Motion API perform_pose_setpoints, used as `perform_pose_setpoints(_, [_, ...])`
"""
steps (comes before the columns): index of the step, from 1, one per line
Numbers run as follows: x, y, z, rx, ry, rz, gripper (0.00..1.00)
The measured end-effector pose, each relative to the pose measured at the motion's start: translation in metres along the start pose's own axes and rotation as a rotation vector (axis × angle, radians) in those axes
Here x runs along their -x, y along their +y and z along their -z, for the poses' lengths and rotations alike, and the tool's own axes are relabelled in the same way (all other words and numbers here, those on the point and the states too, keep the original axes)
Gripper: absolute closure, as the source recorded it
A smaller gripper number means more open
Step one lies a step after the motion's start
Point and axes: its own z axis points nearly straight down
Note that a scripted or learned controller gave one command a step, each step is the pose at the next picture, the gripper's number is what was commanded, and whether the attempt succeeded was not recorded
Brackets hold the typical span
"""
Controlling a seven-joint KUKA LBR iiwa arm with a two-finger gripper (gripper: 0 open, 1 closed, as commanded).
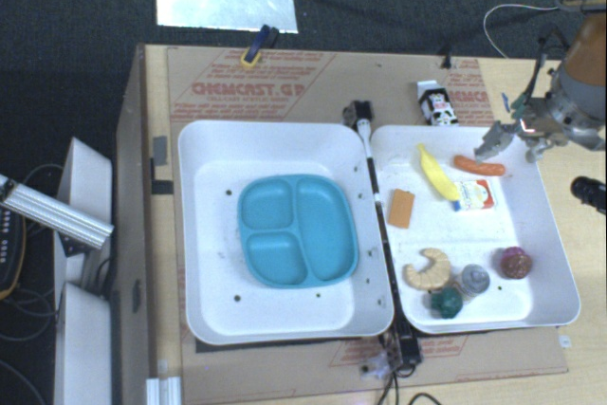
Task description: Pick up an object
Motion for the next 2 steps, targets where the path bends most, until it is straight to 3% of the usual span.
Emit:
perform_pose_setpoints(1, [-0.025, 0.057, -0.135, 0.005, -0.001, 0.001, 0.0])
perform_pose_setpoints(2, [-0.025, 0.058, -0.125, 0.006, -0.002, 0.003, 1.0])
